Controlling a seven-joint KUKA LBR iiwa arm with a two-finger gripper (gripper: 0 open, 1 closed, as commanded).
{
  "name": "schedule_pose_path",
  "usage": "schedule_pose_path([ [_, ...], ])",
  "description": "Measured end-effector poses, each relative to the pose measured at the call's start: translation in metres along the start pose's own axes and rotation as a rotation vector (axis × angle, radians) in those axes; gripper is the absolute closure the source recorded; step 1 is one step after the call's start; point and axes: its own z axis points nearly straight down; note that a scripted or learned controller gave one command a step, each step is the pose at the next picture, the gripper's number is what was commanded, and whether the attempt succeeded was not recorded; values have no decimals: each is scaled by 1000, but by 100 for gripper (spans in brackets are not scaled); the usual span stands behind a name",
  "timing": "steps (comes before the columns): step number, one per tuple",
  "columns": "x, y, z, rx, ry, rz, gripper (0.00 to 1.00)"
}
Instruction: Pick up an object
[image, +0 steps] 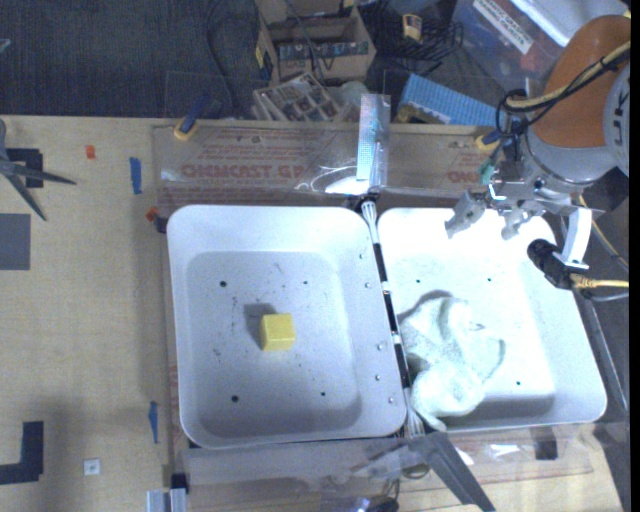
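**Yellow block alone in the left bin**

Yellow block (278, 332) sits near the middle of the left bin (200, 240), nothing crowding it. Across the divider, a crumpled white cloth (452, 355) lies in the right bin (570, 390). It is a small, boxy cube. The gripper (487, 215) hovers over the right bin's far edge, fingers spread apart, holding nothing.

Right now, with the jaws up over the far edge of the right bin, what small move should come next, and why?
Probably ease the gripper toward the white cloth lying in the right bin, then descend. The gripper hangs above that bin's far edge with nothing between its fingers, and the cloth is nearer than the yellow block in the left bin.
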Motion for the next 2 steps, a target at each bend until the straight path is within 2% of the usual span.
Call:
schedule_pose_path([
  [1,1,-44,108,-1,0,56,0],
  [2,-3,-44,98,-4,-1,63,100],
])
